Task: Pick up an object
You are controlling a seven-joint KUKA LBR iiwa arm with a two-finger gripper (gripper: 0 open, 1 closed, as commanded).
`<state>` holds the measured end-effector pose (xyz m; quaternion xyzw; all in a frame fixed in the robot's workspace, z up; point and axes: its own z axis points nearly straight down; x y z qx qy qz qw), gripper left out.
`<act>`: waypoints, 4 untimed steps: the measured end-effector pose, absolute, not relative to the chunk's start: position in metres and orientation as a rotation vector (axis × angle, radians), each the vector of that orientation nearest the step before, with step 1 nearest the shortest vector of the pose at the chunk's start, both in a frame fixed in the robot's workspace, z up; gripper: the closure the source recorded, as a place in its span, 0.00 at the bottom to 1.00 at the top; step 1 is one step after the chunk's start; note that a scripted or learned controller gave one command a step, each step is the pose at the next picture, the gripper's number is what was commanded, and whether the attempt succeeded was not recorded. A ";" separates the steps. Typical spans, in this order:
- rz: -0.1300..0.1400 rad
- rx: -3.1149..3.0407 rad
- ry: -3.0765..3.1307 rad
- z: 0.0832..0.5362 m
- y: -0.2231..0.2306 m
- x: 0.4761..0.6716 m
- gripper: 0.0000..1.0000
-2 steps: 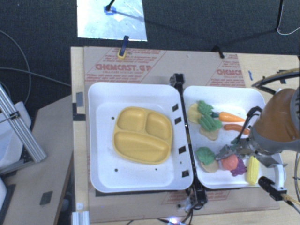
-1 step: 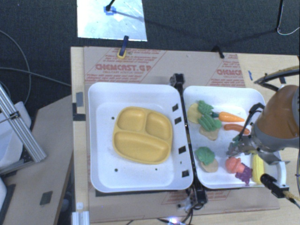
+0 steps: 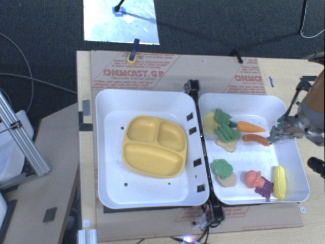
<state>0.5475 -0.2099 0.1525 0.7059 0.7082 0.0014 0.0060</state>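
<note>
The gripper (image 3: 277, 132), finger state indeterminate, sat low at the right bin's (image 3: 244, 101) right side beside the red-orange toy (image 3: 255, 140), with nothing evidently lifted and the pick outstanding.

Even overhead light, soft shadows (glare on the floor's foil sheet (image 3: 121, 14))

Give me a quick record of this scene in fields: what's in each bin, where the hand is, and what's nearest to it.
left bin: yellow divided tray
right bin: toy foods, including carrot, corn cob, broccoli pieces, purple grapes
hand: at the right bin's right side, low over the toys
nearest item: orange-red piece, just left of the hand
grasp: cannot tell
</note>
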 end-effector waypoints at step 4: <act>0.007 2.206 2.233 0.087 -0.125 0.672 0.00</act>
